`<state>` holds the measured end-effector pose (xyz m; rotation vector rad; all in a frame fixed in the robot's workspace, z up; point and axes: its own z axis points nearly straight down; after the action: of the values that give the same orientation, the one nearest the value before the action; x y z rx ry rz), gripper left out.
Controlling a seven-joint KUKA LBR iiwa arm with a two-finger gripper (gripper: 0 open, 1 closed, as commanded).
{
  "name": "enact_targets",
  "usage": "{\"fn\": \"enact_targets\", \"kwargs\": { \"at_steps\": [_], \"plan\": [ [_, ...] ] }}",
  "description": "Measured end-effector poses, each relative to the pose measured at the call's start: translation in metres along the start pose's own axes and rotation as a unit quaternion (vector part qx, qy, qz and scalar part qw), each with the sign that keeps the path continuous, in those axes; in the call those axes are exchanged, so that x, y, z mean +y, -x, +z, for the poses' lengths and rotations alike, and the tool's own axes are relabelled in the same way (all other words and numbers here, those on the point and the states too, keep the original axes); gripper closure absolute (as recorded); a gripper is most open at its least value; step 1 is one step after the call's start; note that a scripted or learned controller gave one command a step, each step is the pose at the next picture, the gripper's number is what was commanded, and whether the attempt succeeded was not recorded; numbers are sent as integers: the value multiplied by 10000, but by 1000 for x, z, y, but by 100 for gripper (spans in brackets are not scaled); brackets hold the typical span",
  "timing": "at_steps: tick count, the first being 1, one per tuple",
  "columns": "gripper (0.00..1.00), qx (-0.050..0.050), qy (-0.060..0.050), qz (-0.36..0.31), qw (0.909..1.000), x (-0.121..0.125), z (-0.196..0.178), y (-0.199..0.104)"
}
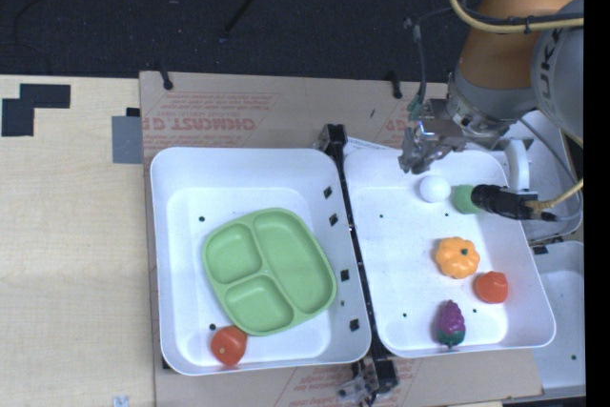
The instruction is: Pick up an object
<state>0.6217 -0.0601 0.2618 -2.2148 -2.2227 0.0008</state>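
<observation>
**White ball lying just below the gripper in the right bin**

White ball (434, 189) is sitting near the far edge of the right bin (400, 319), with the gripper (416, 159) hanging just above and left of it, apart from it. The grey arm (496, 100) is reaching in from the right, its orange band (519, 24) bulging above the wrist. Whether the fingers are spread or closed is impossible to tell. Mirrored red lettering is showing on the cardboard (248, 105) behind the bins, too unclear to read.

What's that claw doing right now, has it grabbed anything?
Gripper: cannot be told if open or closed; it hangs just above the white ball, nothing seen held.
</observation>
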Motion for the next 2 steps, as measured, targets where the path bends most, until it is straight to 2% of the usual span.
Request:
{"fn": "enact_targets", "kwargs": {
  "at_steps": [2],
  "plan": [
    [100,-5,-19,-1,10000,-43,27,-110]
  ]
}}
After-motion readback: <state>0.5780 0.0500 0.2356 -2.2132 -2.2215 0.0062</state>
